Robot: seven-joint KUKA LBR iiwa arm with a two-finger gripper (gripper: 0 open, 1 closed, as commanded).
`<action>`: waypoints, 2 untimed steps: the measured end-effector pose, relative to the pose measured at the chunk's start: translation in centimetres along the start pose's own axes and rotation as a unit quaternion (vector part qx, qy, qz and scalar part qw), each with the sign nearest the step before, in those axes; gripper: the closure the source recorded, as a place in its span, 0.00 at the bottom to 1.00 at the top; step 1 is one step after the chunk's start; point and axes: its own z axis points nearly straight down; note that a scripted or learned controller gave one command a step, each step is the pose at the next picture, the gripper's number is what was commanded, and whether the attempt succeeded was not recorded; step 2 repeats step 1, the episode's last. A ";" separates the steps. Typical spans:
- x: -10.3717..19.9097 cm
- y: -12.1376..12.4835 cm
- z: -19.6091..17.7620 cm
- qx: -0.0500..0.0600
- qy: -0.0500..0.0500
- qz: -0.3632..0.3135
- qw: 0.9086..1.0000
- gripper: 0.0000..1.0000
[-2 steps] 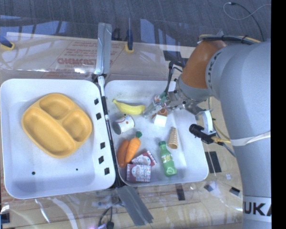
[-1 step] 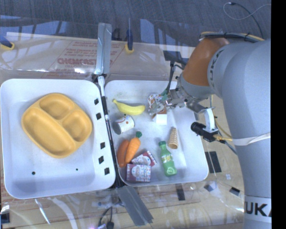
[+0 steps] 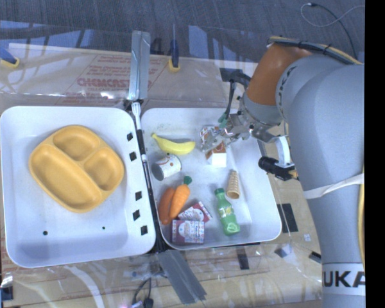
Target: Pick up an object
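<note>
My gripper (image 3: 213, 137) hangs low over the upper middle of the right bin (image 3: 269, 204), reaching in from the right under the orange-banded wrist (image 3: 269, 76). Directly below it sits a small white and brown block (image 3: 217, 155); contact cannot be judged. A yellow banana (image 3: 174, 145) lies just left of the gripper. Further down are a small white can (image 3: 167, 167), an orange carrot (image 3: 174, 201), a red and white pouch (image 3: 190, 226), a green bottle (image 3: 227, 213) and a tan ice cream cone (image 3: 233, 184).
The left bin (image 3: 25, 236) holds a yellow divided plate (image 3: 77, 167). A metal strip (image 3: 138, 69) runs along the divide between the bins. The grey arm (image 3: 327, 133) covers the bench to the right of the right bin.
</note>
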 end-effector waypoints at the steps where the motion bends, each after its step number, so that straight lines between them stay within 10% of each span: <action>1: 3.9 0.9 -12.1 -0.023 -0.010 0.030 0.999 1.00; 2: 3.9 0.9 -12.1 -0.023 -0.010 0.030 0.999 1.00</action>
